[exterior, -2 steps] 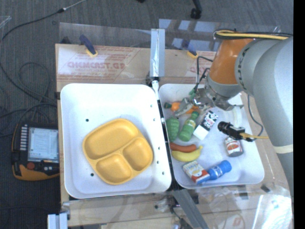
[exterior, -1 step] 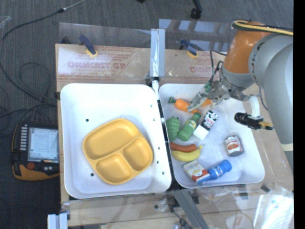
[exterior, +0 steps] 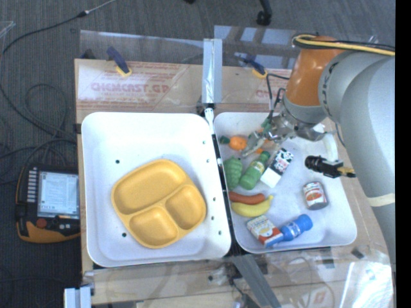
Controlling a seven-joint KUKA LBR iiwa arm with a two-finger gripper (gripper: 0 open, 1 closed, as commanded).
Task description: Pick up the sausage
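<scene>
The sausage [exterior: 250, 198] is a reddish-orange link lying in the right bin [exterior: 334, 236], just above a yellow banana [exterior: 250, 208]. My gripper [exterior: 273, 132] hangs low over the upper part of that bin, up and to the right of the sausage, close to an orange ball and a green bottle. Nothing shows between its fingers. The grey arm with its orange band [exterior: 308, 76] reaches in from the right.
The right bin also holds an orange ball [exterior: 238, 142], a green ridged toy [exterior: 232, 171], a green bottle [exterior: 254, 174], a black-and-white carton [exterior: 278, 164], a small can [exterior: 314, 194], a blue bottle [exterior: 293, 228] and a snack box [exterior: 259, 226]. A yellow divided plate [exterior: 158, 202] lies in the left bin [exterior: 103, 140].
</scene>
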